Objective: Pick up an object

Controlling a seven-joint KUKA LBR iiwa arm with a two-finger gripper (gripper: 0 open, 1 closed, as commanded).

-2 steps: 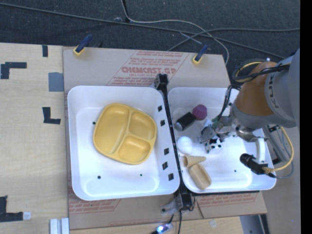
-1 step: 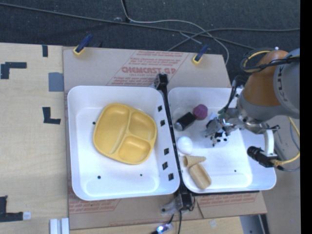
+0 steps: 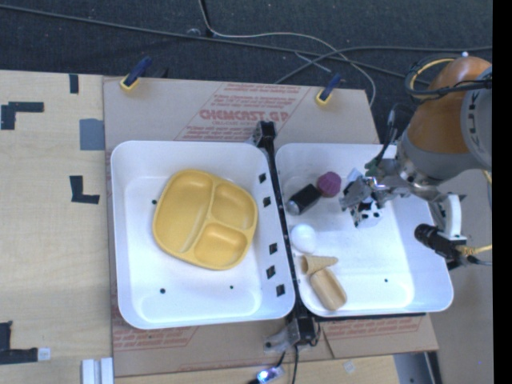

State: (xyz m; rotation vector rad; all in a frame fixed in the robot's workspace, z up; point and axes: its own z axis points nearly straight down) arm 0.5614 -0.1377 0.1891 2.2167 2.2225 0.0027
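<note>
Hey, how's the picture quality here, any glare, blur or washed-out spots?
In the camera view, lighting is bright and even; the right bin floor is nearly washed out, so the white ball barely stands apart. The yellow tray is crisp with soft sheen. The gripper looks slightly soft and cluttered. Shadows are faint and short.

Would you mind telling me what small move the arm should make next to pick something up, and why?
Probably a short descent. The end effector sits in the right bin, over a small black-and-white object, with the purple ball and black cylinder lying apart to its left. Nothing shows between its fingers, so lowering onto that nearest object looks the shortest route to a grasp.
</note>
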